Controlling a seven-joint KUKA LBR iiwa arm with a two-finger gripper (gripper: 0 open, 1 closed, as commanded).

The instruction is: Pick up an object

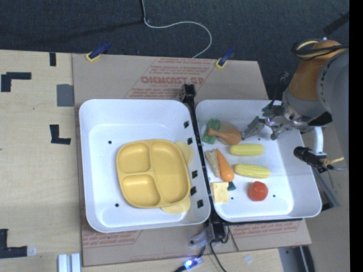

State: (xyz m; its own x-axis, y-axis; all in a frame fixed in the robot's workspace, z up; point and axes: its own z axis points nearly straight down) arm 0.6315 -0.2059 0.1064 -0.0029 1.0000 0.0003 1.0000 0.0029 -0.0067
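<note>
Yellow corn cob (247, 149) lies in the right bin (300, 205), a second cob (252, 170) at its six o'clock. At its two o'clock the gripper (262, 128) hangs low, fingers spread, holding nothing, grey arm (309, 84) bent in from three o'clock.

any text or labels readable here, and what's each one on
"CHEMCAST" is my best reading of the red print, blurred, on the cardboard sheet under the bins.
Smaller red lines around it: too blurred to read.
Black marks on the bench: shapes, not letters.
</note>
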